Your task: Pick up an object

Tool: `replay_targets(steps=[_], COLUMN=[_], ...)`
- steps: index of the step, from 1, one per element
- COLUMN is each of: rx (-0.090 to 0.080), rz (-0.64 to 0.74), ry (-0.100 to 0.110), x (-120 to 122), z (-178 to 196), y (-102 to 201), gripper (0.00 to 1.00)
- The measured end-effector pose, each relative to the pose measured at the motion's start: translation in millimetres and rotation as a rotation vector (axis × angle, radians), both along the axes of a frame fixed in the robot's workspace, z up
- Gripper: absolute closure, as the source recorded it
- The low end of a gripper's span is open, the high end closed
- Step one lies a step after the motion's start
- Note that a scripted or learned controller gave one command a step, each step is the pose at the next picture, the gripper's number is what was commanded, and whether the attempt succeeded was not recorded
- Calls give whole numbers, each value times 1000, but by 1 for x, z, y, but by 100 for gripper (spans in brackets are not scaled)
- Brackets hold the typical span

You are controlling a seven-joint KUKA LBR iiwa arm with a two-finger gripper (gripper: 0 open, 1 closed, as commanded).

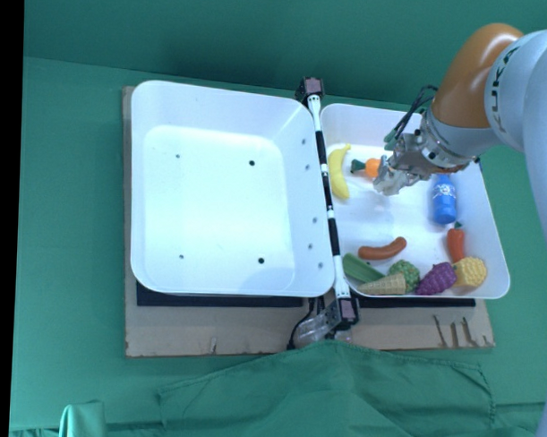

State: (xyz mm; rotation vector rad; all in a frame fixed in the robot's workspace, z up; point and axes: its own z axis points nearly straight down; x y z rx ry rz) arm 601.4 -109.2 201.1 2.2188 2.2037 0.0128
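Orange toy carrot (372, 167) lies beside the banana (339, 171) in the right bin (488, 221), just left of the gripper (388, 181), which would do well descending squarely over it

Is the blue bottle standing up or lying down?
Lying down. The blue bottle rests flat on the floor of the right bin, beside the pincer.

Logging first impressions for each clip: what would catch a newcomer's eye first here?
The grey arm with its orange band reaches in from the right, its tool low over the right bin beside a yellow banana. Bright toy foods crowd that bin's near edge: sausage, purple grapes, corn. The left bin is a broad white expanse.
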Motion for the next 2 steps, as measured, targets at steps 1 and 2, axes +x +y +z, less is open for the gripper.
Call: replay_targets(steps=[1,2], rx=[2,-1], rz=[0,3], ry=[-2,0], x=[-35,-35], z=[-15,-16], y=[-55,-54], gripper=[100,0])
